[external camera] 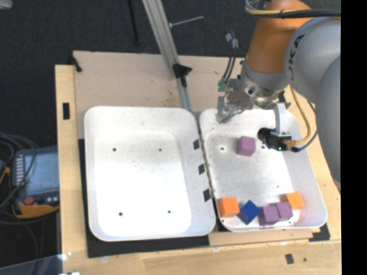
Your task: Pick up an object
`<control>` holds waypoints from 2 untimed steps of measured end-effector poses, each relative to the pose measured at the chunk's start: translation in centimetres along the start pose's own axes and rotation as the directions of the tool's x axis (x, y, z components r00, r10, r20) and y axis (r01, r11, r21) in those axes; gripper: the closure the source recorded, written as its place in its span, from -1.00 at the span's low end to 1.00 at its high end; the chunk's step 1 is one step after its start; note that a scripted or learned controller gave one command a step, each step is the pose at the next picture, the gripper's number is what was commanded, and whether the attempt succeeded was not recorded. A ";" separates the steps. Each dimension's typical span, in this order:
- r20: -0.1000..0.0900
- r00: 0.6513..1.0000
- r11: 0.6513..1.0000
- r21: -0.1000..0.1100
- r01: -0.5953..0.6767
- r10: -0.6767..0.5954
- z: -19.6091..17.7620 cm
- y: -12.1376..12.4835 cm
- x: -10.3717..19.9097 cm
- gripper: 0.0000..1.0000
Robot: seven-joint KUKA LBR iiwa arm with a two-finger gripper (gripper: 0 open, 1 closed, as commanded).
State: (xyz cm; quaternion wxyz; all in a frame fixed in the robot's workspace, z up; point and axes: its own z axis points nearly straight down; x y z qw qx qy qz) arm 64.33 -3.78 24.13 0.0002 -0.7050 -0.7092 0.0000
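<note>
Orange block (229,206), blue block (249,211), two purple blocks (274,213) and another orange block (295,199) crowd the right bin's (264,179) near edge. A lone purple cube (246,146) lies mid-bin. At its eleven o'clock hangs the gripper (227,113), pinching nothing; its spread I cannot tell.

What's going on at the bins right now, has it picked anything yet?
The KUKA arm reaches in over the right bin, its claw near that bin's far left corner with nothing visibly between its fingers. A purple block lies alone just beyond it. Two orange blocks, one blue and two purple sit along the near edge.
</note>
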 end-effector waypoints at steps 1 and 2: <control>-0.001 1.000 1.000 -0.001 0.002 -0.002 -1.0 -0.6 5.6 1.00; 0.000 1.000 1.000 0.001 0.001 -0.001 0.3 -1.6 10.3 1.00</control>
